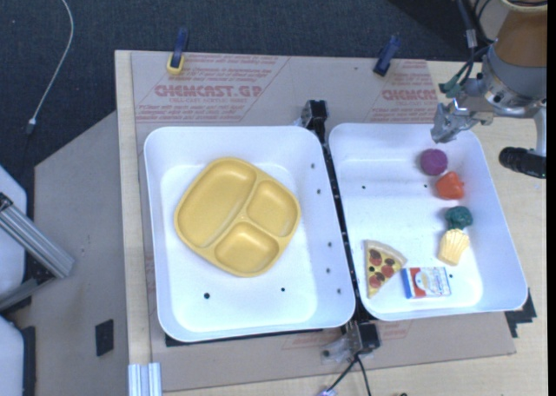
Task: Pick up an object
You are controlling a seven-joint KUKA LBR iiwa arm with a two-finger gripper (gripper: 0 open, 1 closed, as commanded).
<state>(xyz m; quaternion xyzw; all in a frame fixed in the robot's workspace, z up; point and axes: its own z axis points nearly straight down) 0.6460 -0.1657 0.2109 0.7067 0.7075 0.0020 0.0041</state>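
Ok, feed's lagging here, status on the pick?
Gripper above right bin's far edge, nothing visibly held. Purple ball just below it. Orange toy beside the ball.

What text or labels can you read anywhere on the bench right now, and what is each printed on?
"CHEMCAST GP": red print on the brown protective sheet behind the left bin; smaller lines around it are too blurred to read.
"CHEMCAST": the same red print, partly cut off, on the sheet behind the right bin.
The small red, white and blue carton in the right bin carries print too small to read.
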